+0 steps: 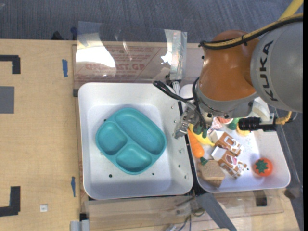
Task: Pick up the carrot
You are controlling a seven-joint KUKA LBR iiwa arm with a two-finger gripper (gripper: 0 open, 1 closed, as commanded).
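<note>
The carrot lay at the left edge of the right bin, centre-right of the frame, not yet lifted. The gripper hung just above it; whether it was spread or pressed together I cannot tell.

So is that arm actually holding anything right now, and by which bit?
It cannot be told. The gripper sits right at the top end of the carrot in the right bin, but the arm's wrist hides the contact.
</note>
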